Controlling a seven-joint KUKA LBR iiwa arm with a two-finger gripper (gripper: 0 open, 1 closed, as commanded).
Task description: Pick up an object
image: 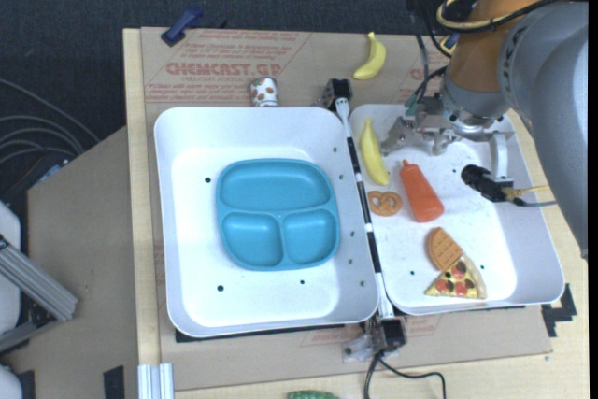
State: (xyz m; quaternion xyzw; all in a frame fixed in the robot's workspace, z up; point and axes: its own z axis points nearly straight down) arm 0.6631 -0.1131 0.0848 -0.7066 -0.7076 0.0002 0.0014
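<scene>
Two shallow white bins are seen side by side on a worktop (224, 61) lined with brown cardboard printed in faded red lettering, the whole set above a dark carpeted floor (75, 5) where grey cables trail at the left. The left bin (182, 201) is occupied by a blue three-compartment tray (277, 212). In the right bin (523, 248) a yellow banana (373, 152) is laid along the left wall, with an orange-red bottle (420, 191) just beside it, a small pretzel (384, 201) near the bottle's lower end, and a bread-like piece (444, 248) touching a pizza slice (458, 280) toward the bin's near edge. The grey arm (551, 61), marked by its orange band (486, 42), is reached in from the right, and its jaws (425, 134) are poised over the bin's far end, just above the bottle and beside the banana; how far they are parted cannot be told, and nothing is seen held between them. On the cardboard beyond the bins a second banana (370, 59), a small spotted object (264, 91) and a blue object (181, 26) at the far-left corner are left lying well apart
</scene>
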